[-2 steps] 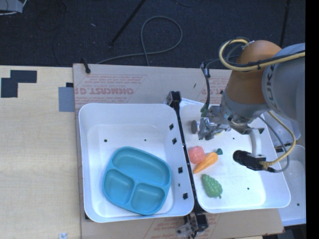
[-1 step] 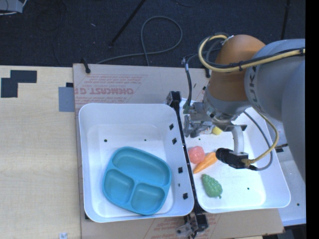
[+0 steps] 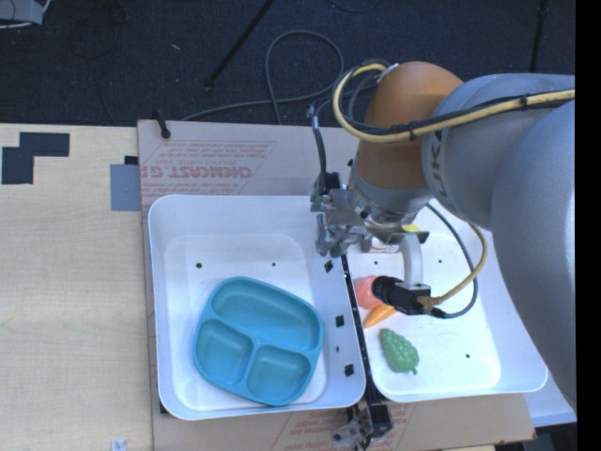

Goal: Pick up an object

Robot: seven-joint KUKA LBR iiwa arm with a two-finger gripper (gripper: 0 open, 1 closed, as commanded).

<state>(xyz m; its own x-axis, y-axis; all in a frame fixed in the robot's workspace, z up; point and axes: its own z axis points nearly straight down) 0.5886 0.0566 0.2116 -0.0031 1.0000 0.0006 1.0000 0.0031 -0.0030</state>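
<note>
Objects for picking lay in the right bin: an orange carrot-like piece, a pinkish-red piece touching it on the far side, and a bumpy green toy just beside them toward the near wall. The left bin held a blue divided plate, resting flat.

The gripper hung low over the inner edge of the right bin, almost above the strip where the two bins met, with the orange-banded arm looming over it. Whether it was clenched or released could not be told from this slant, and nothing could be seen in its grasp.

The risks looked plain enough. The gripper sat nearer the bin wall than any of the toys, so a straight descent would probably strike the rim or close on air (the nearest piece, the pinkish-red one, lay off to its side). The orange and pinkish-red pieces touched, so a grab at one could nudge the other away or pinch both badly. The green toy's lumpy surface might slip from a shallow hold.
</note>
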